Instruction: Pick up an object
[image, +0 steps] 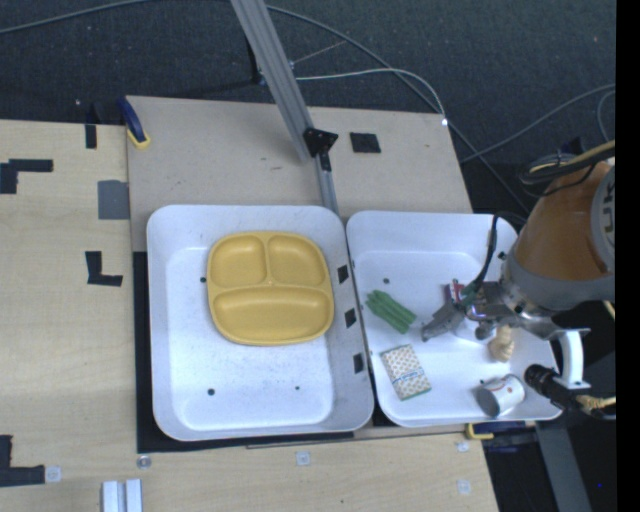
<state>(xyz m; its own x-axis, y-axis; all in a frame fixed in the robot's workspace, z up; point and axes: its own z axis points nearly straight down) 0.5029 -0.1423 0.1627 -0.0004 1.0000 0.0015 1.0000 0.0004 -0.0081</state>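
Seen from above at a slant, two shallow white bins sit side by side on a bench. Nearest the viewer, at about five o'clock in the right bin (420, 225), lies a small grey and white cylinder (498, 394), probably light and prone to rolling. At seven o'clock in that bin is a small flat packet (406, 371) with a checked pattern, thin and likely hard to pinch from above. A little farther, near the bin's centre, lies a green ridged object (390, 311), lying diagonally; it looks light and fairly stiff, and a grasp across its narrow middle seems the safest hold. At three o'clock from it, well apart, the gripper (432, 329) hangs low over the bin floor with its dark fingers pointing toward nine o'clock; nothing is visibly between them, and I cannot tell whether they are spread or closed. Just beside the wrist sits a small tan lump (502, 345), too blurred to identify. Farther left, the left bin (170, 330) holds a yellow divided tray (270, 287), rigid, broad and smooth, awkward for narrow fingers except at its rim.
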